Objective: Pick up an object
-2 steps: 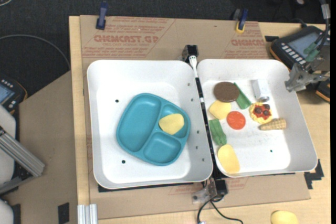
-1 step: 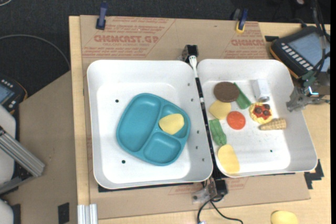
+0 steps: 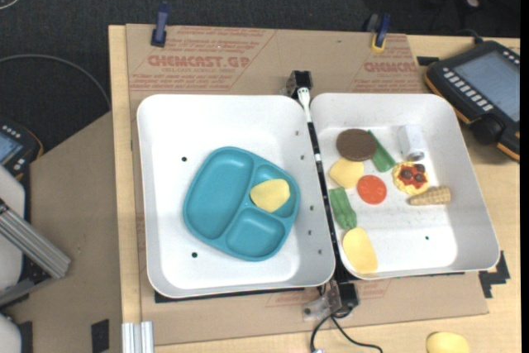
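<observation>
Camera view, looking down at a slant on a table topped with a brown board, clamped at the far edge by a blue clamp and a second clamp. Two shallow white bins side by side, touching along the middle seam. Open board all round the bins; a handheld control pendant just beyond the right bin's far right corner.

Left bin: a teal divided plate near the centre, with bare white floor on its left and far sides. On the plate's right compartment, a pale yellow toy food piece.

Right bin: a cluster of toy food in the left and middle part, bare floor along the right and near sides.
- Brown round patty at the far side, a green strip touching its right edge.
- Small whitish object to the right of those, too blurred to name.
- Yellow lump near the seam, red disc just beside it.
- Small pizza-like piece with a tan cone just beneath it.
- Green pod along the seam, and a yellow oval near the front wall.

Pincer's opening, and its place relative to the toy food: cannot tell.
</observation>
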`<state>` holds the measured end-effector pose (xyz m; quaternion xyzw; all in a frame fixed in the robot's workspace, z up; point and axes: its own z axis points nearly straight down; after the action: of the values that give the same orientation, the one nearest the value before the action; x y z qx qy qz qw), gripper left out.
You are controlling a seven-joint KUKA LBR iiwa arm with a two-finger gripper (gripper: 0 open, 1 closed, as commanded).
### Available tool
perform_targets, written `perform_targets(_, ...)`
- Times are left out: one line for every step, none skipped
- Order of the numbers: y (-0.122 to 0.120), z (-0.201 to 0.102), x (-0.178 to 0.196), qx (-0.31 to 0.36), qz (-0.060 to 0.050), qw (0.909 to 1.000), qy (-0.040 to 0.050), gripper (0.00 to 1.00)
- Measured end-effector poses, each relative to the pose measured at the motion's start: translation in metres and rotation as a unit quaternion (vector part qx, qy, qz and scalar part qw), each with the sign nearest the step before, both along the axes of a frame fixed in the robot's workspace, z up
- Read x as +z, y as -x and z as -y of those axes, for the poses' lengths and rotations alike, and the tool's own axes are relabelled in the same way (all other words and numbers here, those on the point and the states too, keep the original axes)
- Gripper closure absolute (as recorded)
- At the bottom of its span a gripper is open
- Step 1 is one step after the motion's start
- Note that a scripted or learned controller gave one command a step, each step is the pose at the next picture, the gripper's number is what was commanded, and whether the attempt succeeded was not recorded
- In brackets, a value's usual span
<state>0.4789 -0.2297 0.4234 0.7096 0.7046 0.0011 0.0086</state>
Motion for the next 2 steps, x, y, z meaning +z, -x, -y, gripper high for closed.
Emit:
perform_targets(-0.002, -0.106, 0.046, 0.009, -0.002, 0.9999, -0.005, 1.0)
perform_targets(0.001, -0.052, -0.097, 0.001, -0.013, 0.9999, -0.0064, 1.0)
